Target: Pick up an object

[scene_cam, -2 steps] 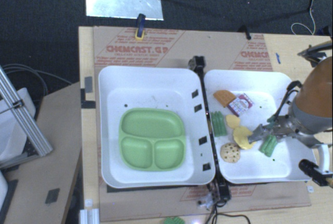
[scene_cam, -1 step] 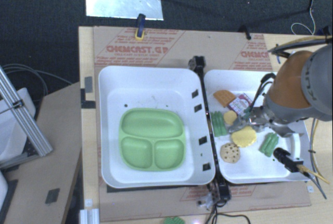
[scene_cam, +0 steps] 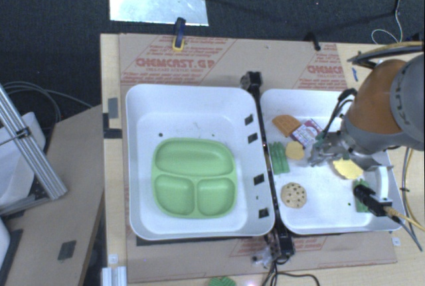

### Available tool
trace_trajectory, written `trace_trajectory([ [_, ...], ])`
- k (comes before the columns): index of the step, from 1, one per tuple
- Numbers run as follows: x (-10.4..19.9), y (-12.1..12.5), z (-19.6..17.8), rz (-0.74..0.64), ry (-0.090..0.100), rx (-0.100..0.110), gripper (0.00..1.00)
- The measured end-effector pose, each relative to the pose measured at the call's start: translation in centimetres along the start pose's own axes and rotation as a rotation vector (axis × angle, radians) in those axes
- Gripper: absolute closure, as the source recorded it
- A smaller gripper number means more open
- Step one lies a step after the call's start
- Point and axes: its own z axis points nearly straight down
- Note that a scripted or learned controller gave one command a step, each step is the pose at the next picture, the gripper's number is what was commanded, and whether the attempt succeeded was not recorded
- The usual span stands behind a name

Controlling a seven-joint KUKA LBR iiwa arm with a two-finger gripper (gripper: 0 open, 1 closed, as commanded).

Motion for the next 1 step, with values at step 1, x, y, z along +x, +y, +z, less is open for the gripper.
trace_trajectory([
  [1,0.0,-0.02,0.05,0.0,0.0,0.0,0.0],
])
